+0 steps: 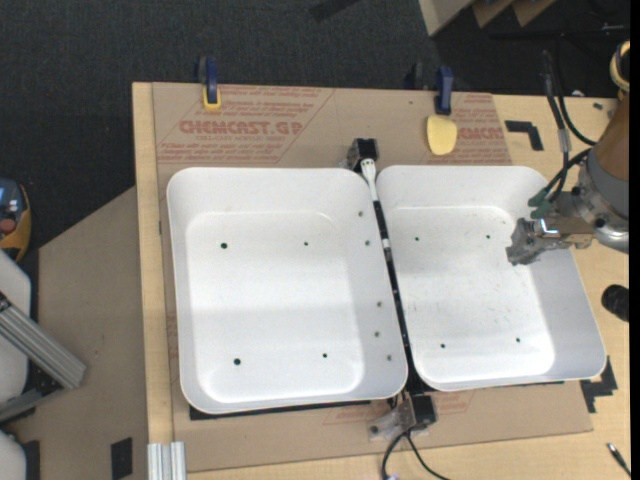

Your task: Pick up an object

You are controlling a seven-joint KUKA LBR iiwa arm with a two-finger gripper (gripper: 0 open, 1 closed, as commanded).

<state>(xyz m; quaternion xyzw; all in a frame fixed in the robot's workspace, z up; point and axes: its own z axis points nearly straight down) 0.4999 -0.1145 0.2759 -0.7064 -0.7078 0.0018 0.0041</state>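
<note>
Bench: brown cardboard sheet (150, 268) printed with faded red lettering along its far edge, set on dark carpet.
Left bin (190, 298): shallow white tray with rounded corners, bare white floor marked by four small dark dots.
Right bin (575, 343): matching white tray, touching the left one along the middle seam; floor faintly speckled, with four small dark dots.
Seam between bins: thin black strip (385, 258) running from far edge to near edge, ending in a black-and-white clip at the far end.
Clamps: blue-and-yellow clamp (209, 80) on the far left edge of the cardboard; blue clamp (444, 86) on the far edge near the right bin.
Yellow object (441, 134): small, pale yellow, rounded, lying on the cardboard just beyond the far rim of the right bin, directly below the blue clamp, outside both bins.
Arm: grey body entering from the right edge, black cables looping over it.
Gripper (524, 246): low over the right side of the right bin, grey metal tip pointing left, close to the bin floor; too small and blurred to tell whether spread or closed; nothing visible between the tips.
Near edge: black connector and cable (412, 418) below the seam.
</note>
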